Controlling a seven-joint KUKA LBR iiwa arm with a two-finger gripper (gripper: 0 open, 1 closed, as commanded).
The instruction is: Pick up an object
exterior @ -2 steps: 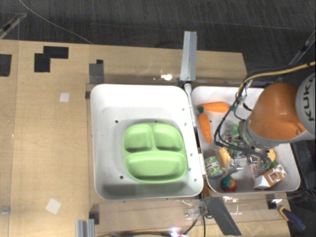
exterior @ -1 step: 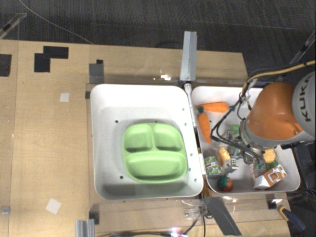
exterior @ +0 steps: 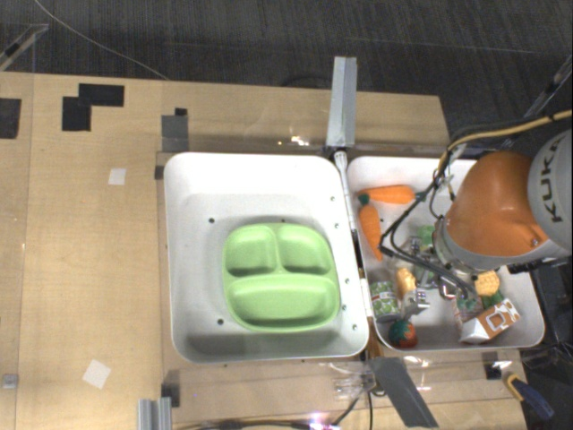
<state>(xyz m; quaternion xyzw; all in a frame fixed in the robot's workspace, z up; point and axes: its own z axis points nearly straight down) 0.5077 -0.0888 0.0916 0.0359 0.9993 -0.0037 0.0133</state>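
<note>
Glossy green three-compartment tray in the smooth white left bin; fingers' state indiscernible.

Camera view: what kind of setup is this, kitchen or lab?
Most likely a robot lab pick-and-place cell. A KUKA arm reaches over two white bins on a plywood bench, with toy food such as carrots and a green tray.

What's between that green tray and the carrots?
In the camera view, bare white bin floor, then the two bins' touching rims, separate the green tray from the carrots.
</note>
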